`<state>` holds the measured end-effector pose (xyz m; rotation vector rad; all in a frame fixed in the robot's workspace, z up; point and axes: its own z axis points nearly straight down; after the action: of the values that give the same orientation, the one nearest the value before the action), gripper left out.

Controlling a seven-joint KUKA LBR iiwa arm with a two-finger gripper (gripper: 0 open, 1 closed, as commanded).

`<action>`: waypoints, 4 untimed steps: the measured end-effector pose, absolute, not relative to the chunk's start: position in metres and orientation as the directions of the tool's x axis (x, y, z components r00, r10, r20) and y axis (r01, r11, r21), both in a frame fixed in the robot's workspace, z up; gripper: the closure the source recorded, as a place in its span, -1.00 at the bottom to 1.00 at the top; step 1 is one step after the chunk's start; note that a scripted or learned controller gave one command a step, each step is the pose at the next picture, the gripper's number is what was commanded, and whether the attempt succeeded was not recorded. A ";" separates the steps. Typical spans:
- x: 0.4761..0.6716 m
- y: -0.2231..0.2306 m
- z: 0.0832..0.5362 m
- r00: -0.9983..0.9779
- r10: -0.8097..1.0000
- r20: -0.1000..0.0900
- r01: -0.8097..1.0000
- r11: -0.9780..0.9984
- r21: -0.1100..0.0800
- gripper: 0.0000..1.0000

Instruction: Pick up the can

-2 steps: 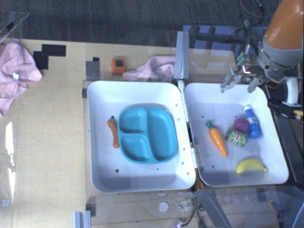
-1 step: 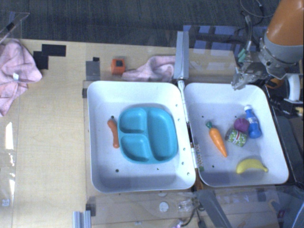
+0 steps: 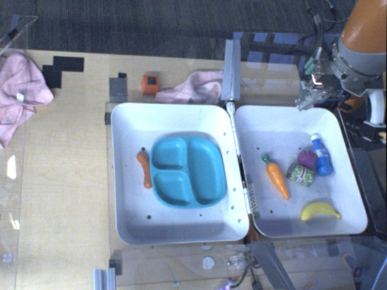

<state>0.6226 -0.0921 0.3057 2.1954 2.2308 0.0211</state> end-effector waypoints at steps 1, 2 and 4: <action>0.625 -0.091 0.317 -0.021 1.000 0.002 0.999 0.021 0.025 1.00; 0.627 -0.089 0.329 -0.027 1.000 0.002 0.999 0.026 0.031 1.00; 0.631 -0.087 0.352 -0.038 0.999 0.002 0.998 0.038 0.045 1.00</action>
<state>0.6311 -0.0865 0.3523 2.1578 2.2415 0.0533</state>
